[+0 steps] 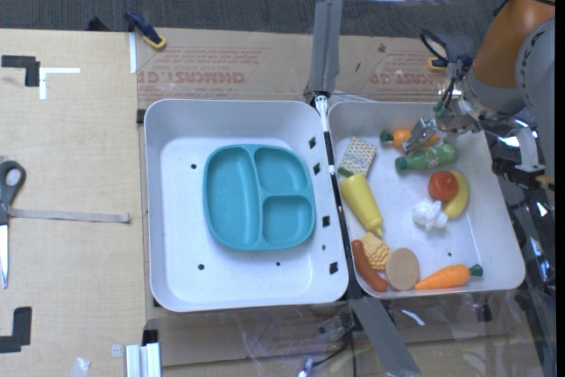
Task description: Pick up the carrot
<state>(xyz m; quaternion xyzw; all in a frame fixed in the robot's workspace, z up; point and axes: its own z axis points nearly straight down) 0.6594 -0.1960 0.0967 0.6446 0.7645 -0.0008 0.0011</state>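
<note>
The carrot (444, 277), orange with a green stub at its right end, lies along the near wall of the right bin (499, 216). My gripper (426, 133) hangs low over that bin's far part, well away from the carrot. It is right above a green bottle (425, 158) and beside a small orange piece with a green top (400, 137). I see nothing held in it.
The right bin also holds a yellow mustard bottle (362, 200), a tomato (444, 185), a banana (458, 199), a white lump (429, 215), a cracker (357, 155), a sausage (368, 268) and a tan disc (403, 268) next to the carrot. A teal divided plate (259, 197) sits in the left bin.
</note>
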